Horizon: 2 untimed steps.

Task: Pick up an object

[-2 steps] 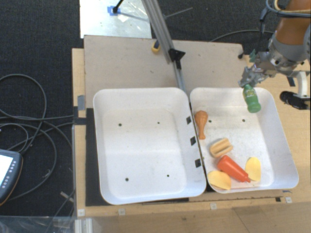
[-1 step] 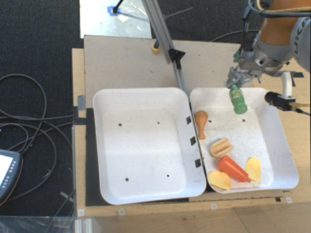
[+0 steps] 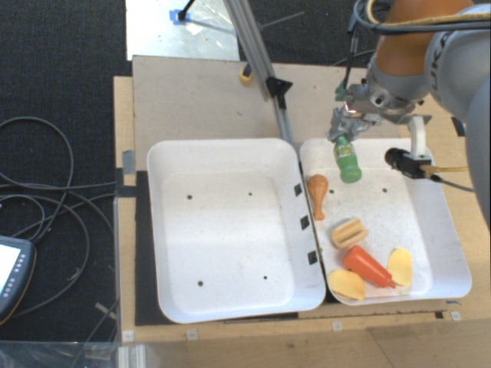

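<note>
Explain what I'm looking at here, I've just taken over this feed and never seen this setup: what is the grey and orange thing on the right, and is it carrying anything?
This is a single camera fixed above a bench, looking down at a slant. The grey arm with the orange band is a robot arm reaching in from the right. At its end is a two-finger gripper, hanging above the far edge of the right white bin. A small green plastic bottle hangs from the gripper by its top end, so it appears to be held. Lying in that bin are an orange-brown toy drumstick, a toy hot dog bun, an orange-red toy carrot and two yellow toy pieces. The left white bin sits beside it.
</note>
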{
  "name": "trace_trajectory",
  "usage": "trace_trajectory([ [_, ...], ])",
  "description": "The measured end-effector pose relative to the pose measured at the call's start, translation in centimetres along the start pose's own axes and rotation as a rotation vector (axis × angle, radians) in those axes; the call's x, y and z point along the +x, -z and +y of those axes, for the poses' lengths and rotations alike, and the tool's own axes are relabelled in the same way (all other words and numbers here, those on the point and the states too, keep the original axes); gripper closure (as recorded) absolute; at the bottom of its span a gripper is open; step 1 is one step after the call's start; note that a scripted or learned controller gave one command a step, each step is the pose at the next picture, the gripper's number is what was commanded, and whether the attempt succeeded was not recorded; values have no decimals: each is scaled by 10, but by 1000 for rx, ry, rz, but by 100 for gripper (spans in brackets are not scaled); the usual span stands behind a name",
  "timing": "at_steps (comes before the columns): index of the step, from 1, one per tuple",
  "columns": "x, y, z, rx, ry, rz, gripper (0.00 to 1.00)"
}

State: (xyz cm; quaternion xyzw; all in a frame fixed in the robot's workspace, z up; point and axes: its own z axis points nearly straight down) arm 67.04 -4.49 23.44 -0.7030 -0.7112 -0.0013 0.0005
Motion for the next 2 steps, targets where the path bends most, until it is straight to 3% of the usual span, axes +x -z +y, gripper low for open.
trace_trajectory([
  [2, 107, -16, -15, 2, -1, -1, 100],
])
